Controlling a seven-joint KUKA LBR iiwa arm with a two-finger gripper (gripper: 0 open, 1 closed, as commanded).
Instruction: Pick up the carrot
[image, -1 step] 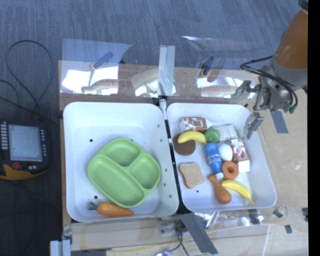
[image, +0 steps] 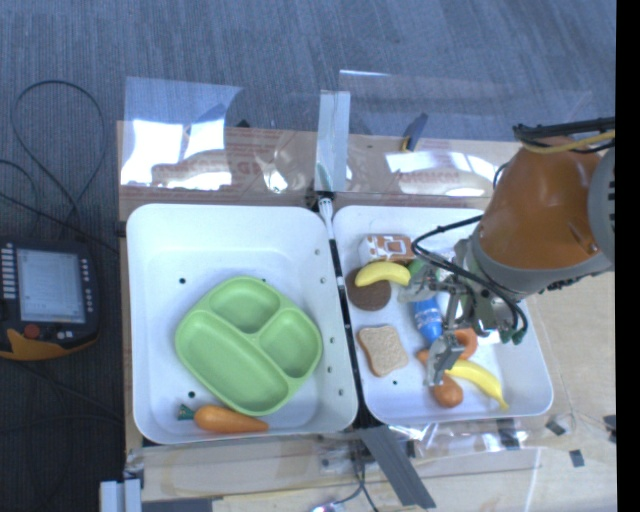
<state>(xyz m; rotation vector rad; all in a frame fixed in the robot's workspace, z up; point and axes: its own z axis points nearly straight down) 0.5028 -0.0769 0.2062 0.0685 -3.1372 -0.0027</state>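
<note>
From the overhead camera I am seeing the tool (image: 443, 352) hanging over the right bin (image: 535, 395), its wiring hiding whether it is spread, while the carrot (image: 230, 420) is lying in the left bin (image: 150, 250) beside the green plate (image: 250, 345) on the desk (image: 140, 140) above grey carpet (image: 300, 40).

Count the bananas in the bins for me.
2, both in the right bin: one banana near its top left, another banana at lower right by the gripper. More could hide beneath the arm.

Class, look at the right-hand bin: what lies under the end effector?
Under the end effector show an orange item and a banana; anything directly beneath it is hidden.
</note>
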